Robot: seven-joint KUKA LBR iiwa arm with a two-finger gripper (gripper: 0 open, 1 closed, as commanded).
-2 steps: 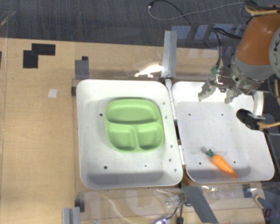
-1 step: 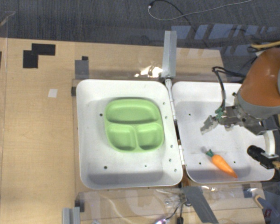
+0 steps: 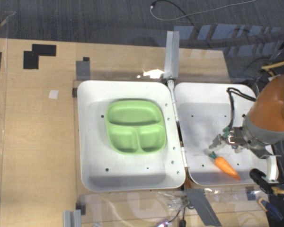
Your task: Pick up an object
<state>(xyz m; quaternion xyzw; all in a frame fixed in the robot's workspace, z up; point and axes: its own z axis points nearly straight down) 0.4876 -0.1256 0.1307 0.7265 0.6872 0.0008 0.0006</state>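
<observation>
An orange carrot [image 3: 226, 166] with a green stem end lies near the front edge of the right bin [image 3: 199, 126], pointing toward the front right. My gripper [image 3: 226, 142] hangs low over the bin just behind and above the carrot's stem end. Nothing shows between its fingers. The grey arm with its orange band [image 3: 274, 112] comes in from the right. The gripper's own body hides the fingertips.
A green three-compartment plate [image 3: 135, 126] sits in the middle of the left bin [image 3: 94, 169]. A ridge [image 3: 177, 131] divides the two bins. Black cables [image 3: 236, 96] loop over the right bin's back right corner.
</observation>
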